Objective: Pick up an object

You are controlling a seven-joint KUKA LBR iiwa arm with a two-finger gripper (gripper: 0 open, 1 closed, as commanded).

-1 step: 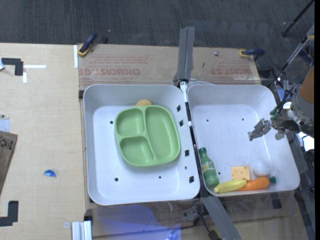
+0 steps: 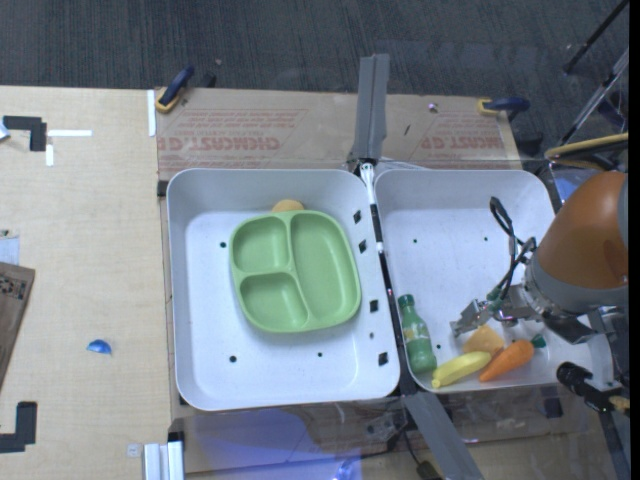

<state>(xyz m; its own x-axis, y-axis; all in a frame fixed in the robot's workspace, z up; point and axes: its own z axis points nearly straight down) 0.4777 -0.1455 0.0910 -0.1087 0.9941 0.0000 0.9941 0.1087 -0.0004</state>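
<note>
The gripper (image 2: 478, 318) is low by the orange piece (image 2: 484, 339); I cannot tell its jaws' state, so center before squeezing.

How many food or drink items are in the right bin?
4: a green bottle by the left wall, a banana and a carrot near the front, an orange piece behind them. The arm may hide more.

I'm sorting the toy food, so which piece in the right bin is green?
The bottle, lying by the right bin's left wall. The banana is yellow and the carrot orange.
</note>
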